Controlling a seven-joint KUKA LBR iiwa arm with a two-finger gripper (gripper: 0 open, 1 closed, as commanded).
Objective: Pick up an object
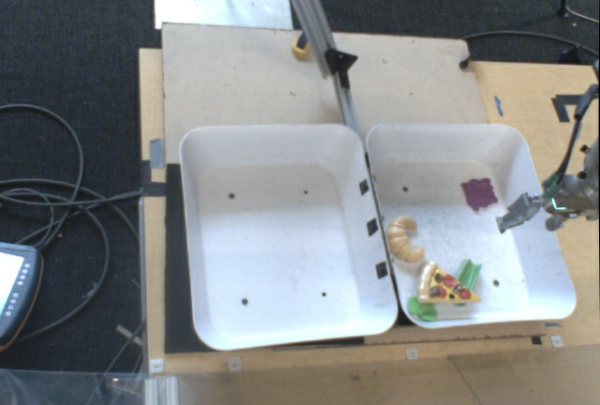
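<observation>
Pizza slice (448, 286) near edge, right bin (539, 164); gripper (514, 214) at right wall, jaw state unclear. Risk: fingers strike rim.

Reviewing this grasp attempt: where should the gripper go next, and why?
Probably a short move inward and down toward the purple object. The gripper sits at the right bin's right rim with nothing visibly between its fingers, and that object is the closest; the croissant and pizza slice lie farther off.
</observation>
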